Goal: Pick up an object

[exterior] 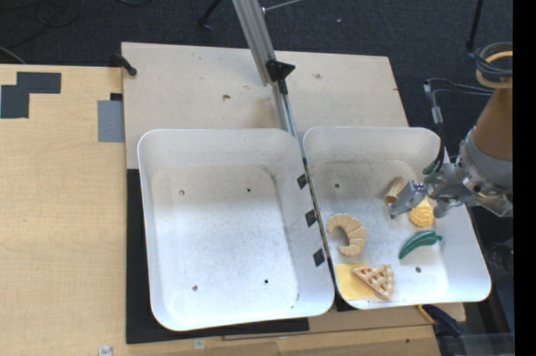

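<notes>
Yellow and knobbly, the small toy (pixel 422 214) near the right bin's (pixel 368 141) right wall is what I take as my target; it lies touching or just beside the gripper (pixel 416 199), whose tip is low over it, though I cannot tell how the hand is set or whether anything is caught. I judge I am at the reach-and-close step, so the next move calls for settling squarely over the piece before any lift. Just beside it toward the bin's middle stands a tan cork-like piece (pixel 394 192), near enough to be nudged. A green pepper (pixel 419 244) lies toward the front edge, a croissant (pixel 347 233) near the divider, a waffle wedge (pixel 374 279) at the front-left corner. Open floor lies along the bin's back edge, and the left bin (pixel 167 147) offers room
</notes>
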